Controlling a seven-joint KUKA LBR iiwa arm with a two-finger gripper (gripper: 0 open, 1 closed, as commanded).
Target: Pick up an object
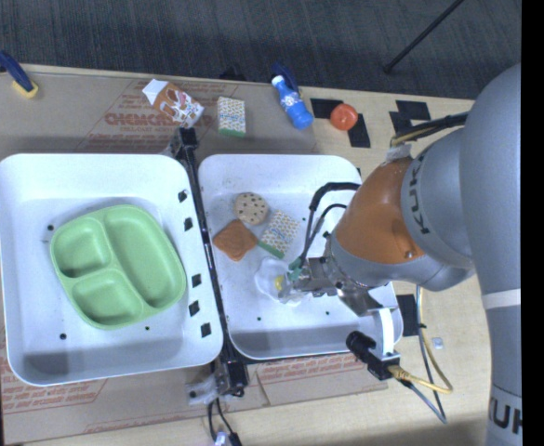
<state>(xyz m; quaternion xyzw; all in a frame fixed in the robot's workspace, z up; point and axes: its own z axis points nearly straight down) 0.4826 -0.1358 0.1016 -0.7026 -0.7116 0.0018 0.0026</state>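
The right bin (253,342) holds a round speckled cookie (250,208), a brown toast-like piece (235,240), a small patterned packet (280,232) and a clear plastic item (273,280). The arm comes in from the right, with its orange band over the bin's right side. My gripper (297,281) is low in the right bin, right against the clear plastic item, just below the patterned packet. The wrist hides the gripper's tip.
The left bin (16,249) holds a green divided plate (115,264). Behind the bins on the bench lie a snack packet (172,103), a small box (232,116), a blue bottle (293,103) and an orange ball (344,116). A cable loops by the wrist.
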